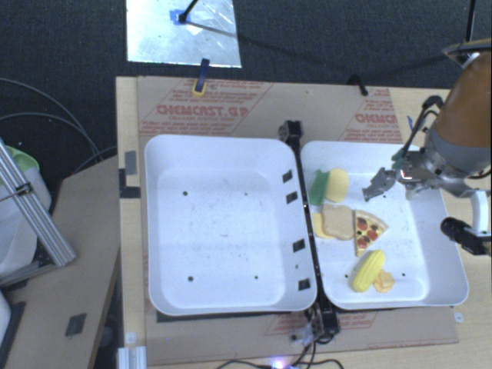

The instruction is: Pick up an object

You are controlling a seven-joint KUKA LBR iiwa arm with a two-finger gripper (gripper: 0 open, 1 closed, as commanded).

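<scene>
Claw [378,184]: hung over the right bin's upper middle, above the toy food; nothing seen between the tips.
Claw state: could not tell, too small and blurred.
Arm [461,129]: reached in from the right, orange band above the wrist, low over the right bin.
Nearest things: yellow-and-green piece [330,184] just left of the claw; bread slice [337,223] and pizza slice [368,231] below it, side by side and touching or nearly so.
Farther things: corn cob [367,270] near the bin's front, a small orange piece [383,282] touching or just beside it.
Right bin [442,283]: held all the toy food.
Left bin [223,221]: white floor, only dark specks seen.
Done so far: approach only, judged from the claw's place above the food; no thing lifted.
Left to do: choose one piece, likely the yellow-and-green one or the bread, descend, close, raise it.
Risk: bread and pizza crowded together, so a grip there could catch two or slip.
</scene>
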